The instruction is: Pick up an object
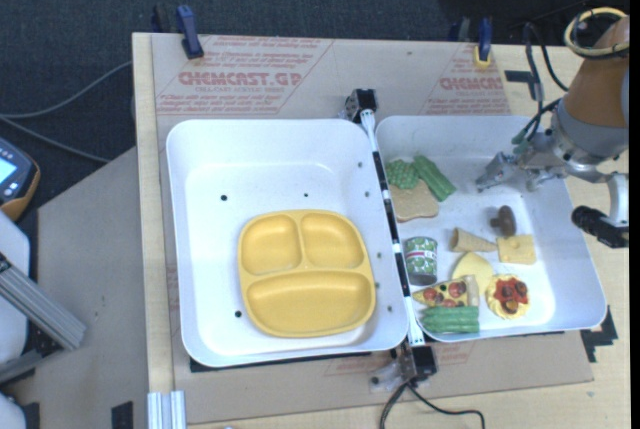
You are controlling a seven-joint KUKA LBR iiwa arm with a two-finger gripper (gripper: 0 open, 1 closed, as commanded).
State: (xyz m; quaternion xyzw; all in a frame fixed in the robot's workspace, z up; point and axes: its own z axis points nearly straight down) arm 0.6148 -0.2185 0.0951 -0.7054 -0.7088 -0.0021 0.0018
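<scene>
While hanging over the right bin, gripper open and holding nothing, brown lump just below.

A: Bins? 
B: Two white bins, side by side. One yellow divided plate in the left one.
A: Right bin?
B: About ten small toy food pieces, one small can. Two blue clamps, far edge.

Yellow tray, white bins
</scene>
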